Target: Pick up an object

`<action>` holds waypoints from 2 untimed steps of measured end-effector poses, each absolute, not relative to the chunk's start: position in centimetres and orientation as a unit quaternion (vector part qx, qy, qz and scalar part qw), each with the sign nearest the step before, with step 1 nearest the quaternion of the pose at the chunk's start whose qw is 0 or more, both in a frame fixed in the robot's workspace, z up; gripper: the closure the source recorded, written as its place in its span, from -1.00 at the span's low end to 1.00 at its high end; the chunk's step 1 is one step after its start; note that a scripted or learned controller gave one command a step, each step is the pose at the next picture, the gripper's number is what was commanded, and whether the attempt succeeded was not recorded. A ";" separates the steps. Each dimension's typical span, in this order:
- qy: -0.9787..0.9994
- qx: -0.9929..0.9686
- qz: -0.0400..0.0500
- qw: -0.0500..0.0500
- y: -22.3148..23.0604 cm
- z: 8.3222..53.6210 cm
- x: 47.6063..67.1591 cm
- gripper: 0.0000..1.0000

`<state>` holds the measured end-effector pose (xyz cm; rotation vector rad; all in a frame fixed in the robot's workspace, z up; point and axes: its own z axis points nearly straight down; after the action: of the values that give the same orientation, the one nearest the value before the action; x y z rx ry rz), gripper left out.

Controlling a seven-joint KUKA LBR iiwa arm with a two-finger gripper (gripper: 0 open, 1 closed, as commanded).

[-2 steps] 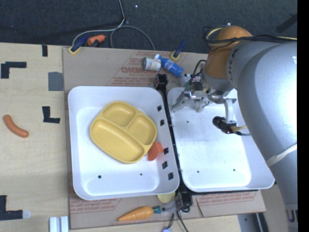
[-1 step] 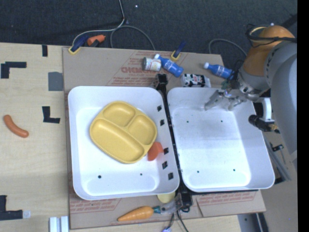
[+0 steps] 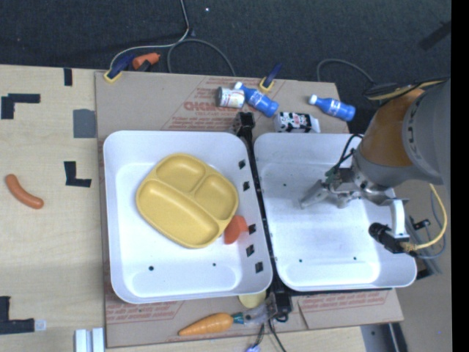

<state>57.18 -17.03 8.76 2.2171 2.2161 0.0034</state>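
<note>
The grey arm with the orange band [image 3: 388, 134] reaches in from the right, over the right shallow white bin [image 3: 322, 266]. Its gripper [image 3: 322, 193] hangs low in that bin, and its two thin fingers [image 3: 311, 196] are spread apart, with nothing between them.

The left shallow white bin [image 3: 139, 270] holds a yellow plastic plate with three sections [image 3: 187, 199]. A small orange-red piece [image 3: 235, 230] lies in that bin too, touching the plate's lower right edge.

On the brown cardboard behind the bins lie two blue and white bottles [image 3: 261, 101] [image 3: 333, 108] and a small black and white box [image 3: 297, 122]. An orange toy carrot [image 3: 207, 324] lies in front of the left bin. Far to the left, an orange-red toy sausage [image 3: 23, 191] rests on the wooden desk [image 3: 44, 270].
</note>
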 end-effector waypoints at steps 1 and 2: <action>0.710 0.705 0.002 0.003 -11.3 8.6 64.0 -1.00; 0.708 0.706 0.001 0.001 -10.3 8.5 67.0 -1.00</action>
<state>67.00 -10.33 8.54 2.2164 2.2227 0.0020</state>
